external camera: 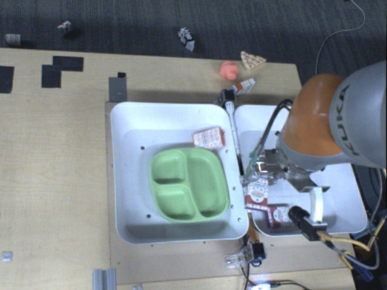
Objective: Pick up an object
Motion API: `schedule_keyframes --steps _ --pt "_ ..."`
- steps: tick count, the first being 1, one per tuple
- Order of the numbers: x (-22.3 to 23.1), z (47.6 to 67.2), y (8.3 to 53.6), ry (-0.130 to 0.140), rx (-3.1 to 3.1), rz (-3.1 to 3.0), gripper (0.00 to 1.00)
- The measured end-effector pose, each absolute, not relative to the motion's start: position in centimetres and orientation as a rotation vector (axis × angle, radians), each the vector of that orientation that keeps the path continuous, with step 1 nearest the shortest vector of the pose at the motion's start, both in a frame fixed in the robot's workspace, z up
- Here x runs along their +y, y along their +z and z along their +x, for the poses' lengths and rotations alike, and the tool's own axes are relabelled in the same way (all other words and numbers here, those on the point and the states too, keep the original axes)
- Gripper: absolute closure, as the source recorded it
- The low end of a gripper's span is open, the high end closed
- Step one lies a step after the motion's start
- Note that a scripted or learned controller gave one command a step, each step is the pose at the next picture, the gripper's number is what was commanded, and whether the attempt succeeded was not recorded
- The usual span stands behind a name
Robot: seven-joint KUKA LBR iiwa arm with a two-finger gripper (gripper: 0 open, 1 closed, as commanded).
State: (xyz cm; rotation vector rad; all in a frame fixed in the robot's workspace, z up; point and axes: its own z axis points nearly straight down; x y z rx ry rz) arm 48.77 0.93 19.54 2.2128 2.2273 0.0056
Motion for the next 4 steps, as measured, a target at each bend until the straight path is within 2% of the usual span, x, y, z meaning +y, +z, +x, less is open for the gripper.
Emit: schedule_keyframes --steps 4 --pt "2.1 48.7 18.4 0.004 2.225 2.218 1.0"
